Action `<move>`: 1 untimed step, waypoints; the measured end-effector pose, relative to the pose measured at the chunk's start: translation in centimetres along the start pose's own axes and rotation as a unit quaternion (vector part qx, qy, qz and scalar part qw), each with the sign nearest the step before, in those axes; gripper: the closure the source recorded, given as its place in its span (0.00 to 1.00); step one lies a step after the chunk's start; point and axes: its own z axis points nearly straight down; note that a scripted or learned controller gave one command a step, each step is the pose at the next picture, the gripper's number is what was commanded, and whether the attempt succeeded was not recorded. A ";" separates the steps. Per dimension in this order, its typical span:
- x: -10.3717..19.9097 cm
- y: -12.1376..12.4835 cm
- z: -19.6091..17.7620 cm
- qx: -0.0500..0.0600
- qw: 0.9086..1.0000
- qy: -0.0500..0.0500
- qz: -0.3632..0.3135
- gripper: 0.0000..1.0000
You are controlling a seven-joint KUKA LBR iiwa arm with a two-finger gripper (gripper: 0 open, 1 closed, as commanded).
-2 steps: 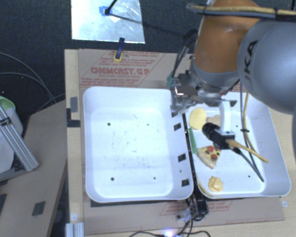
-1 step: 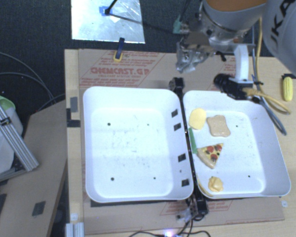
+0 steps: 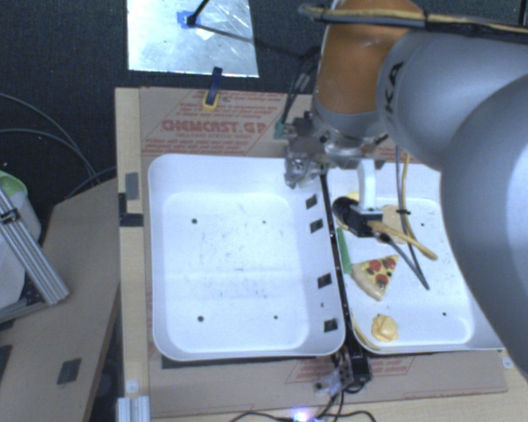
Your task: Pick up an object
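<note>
A: What colour were the bins?
B: Both white. The left bin [image 3: 220, 262] was flecked with faint dark specks, the right bin [image 3: 442, 310] plainer.
A: And the pizza slice [image 3: 376, 275]?
B: Pale yellow, dotted red; the small lump [image 3: 385, 327] was mustard yellow.
A: The arm [image 3: 475, 104]?
B: Grey, with an orange band [image 3: 361, 51]. The cardboard [image 3: 158, 104] was tan, lettered in red.

The grey arm [image 3: 475, 104] sweeps in from the right, large and close to the camera; below its orange band [image 3: 361, 51] the gripper [image 3: 301, 167] hangs downward.
</note>
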 end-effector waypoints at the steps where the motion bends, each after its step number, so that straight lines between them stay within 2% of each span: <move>1: 4.2 1.1 8.3 -0.003 1.000 0.002 -0.004 1.00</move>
